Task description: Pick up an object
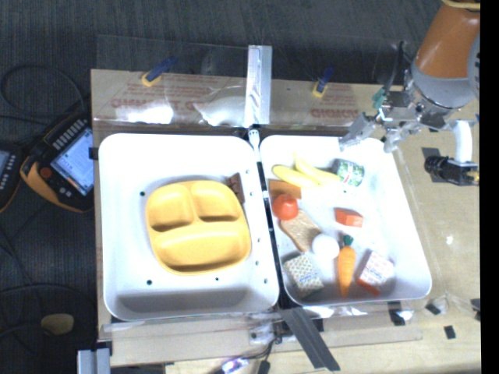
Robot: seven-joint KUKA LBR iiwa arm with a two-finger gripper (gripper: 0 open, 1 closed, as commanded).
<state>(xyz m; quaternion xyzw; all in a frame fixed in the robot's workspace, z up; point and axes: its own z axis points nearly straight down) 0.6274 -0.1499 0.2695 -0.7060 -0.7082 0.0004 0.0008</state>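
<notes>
Closest to the lens, along the bottom edge of the frame, run the bench's metal brackets (pixel 308 341) just below the two bins. The left bin (pixel 117 232) holds a yellow divided tray (pixel 197 224), lying flat in its middle. The right bin (pixel 409 240) is crowded with toy food: a carrot (pixel 345 268) standing lengthwise near the lower middle, a white egg (pixel 325 247) touching its left, a red and white box (pixel 375 271) just to its right, and a checkered block (pixel 302 272) at lower left. Higher up sit a slice of bread (pixel 300 228), a red tomato (pixel 285 206), a small orange block (pixel 348 218), a banana (pixel 308 174) and a green and white can (pixel 348 171) near the bin's top edge.

The gripper (pixel 373 133) hangs at the upper right of the frame, over the top right corner of the right bin, its two fingers spread apart with nothing between them. It is above and right of the can, apart from every item.
</notes>
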